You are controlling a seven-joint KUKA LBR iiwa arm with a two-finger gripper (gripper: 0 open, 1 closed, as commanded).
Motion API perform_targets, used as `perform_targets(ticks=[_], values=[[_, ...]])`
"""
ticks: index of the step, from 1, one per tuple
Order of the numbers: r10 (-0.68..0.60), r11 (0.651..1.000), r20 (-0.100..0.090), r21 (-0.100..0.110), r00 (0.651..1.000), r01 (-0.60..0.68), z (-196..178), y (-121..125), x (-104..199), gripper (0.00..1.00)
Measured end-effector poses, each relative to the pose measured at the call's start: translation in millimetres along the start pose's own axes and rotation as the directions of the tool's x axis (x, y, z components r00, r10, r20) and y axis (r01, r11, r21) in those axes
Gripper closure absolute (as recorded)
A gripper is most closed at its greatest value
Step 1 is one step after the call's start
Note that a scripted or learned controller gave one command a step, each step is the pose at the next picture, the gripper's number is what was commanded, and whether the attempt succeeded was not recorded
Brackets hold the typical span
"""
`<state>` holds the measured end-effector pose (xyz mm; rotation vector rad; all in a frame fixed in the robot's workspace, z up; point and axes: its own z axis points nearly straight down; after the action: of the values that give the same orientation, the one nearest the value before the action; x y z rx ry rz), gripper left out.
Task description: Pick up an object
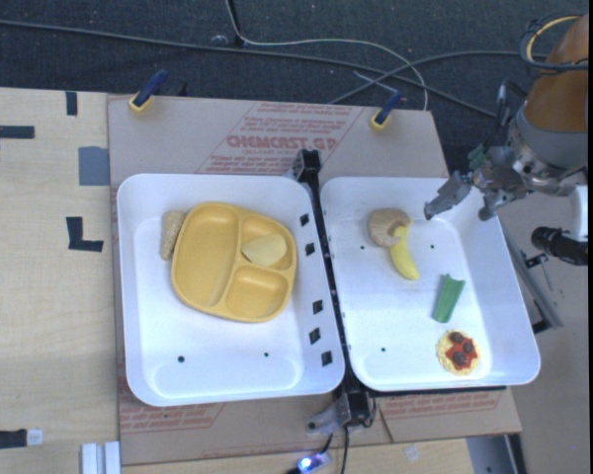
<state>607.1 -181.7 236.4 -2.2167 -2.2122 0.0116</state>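
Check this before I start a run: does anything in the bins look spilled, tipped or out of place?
Nothing spilled. One oddity: a tan item in the left bin sits wedged against the yellow tray, outside its compartments. The banana leans against the beige lump in the right bin.

High fixed view — bins (128, 265) aslant

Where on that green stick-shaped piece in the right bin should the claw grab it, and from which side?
Probably take the green stick-shaped piece at its middle, coming straight down from above, with the claw closing across its narrow width. It lies flat and slightly slanted on the right white bin, with open floor on both long sides, apart from the yellow banana and small round pizza.
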Motion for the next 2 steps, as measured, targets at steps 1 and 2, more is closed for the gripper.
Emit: perform_targets(ticks=[1, 2], values=[[-0.003, 1.0, 0.002, -0.011, 1.0, 0.003, -6.7, 2.1, 0.5, 0.0], [-0.003, 1.0, 0.002, -0.005, 1.0, 0.003, 56.6, -4.1, 0.1, 0.0]])
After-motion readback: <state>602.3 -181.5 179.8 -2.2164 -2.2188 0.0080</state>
